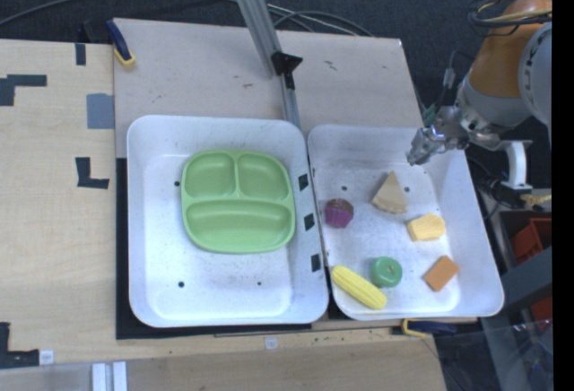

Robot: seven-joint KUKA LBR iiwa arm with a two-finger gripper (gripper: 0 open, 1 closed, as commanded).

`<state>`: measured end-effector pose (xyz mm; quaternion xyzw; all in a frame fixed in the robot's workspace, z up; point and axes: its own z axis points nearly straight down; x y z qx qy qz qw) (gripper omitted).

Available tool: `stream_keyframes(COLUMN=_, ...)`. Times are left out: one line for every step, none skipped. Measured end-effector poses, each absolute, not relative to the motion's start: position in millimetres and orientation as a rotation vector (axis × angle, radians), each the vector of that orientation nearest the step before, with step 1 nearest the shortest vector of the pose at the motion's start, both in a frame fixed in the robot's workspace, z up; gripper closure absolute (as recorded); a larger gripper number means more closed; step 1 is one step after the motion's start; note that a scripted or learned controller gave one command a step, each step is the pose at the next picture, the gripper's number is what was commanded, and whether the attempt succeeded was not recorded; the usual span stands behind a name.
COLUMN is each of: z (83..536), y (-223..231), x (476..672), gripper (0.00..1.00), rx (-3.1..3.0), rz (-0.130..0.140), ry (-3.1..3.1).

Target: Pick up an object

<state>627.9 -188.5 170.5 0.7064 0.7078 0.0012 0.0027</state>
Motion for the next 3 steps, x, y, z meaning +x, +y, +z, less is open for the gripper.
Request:
stream_keyframes(z=224, y=-188, x=629.0, gripper=1.0, rx=2.216, rz=0.003, ry=2.22)
stream_keyframes(z=256, y=-188, x=630.0, gripper=1.0, rx=2.217, rz=0.002, ry=2.222)
stream_keyframes(z=260, y=-139, x=614.6, gripper=1.0, rx=2.217, rz=0.0, ry=2.228)
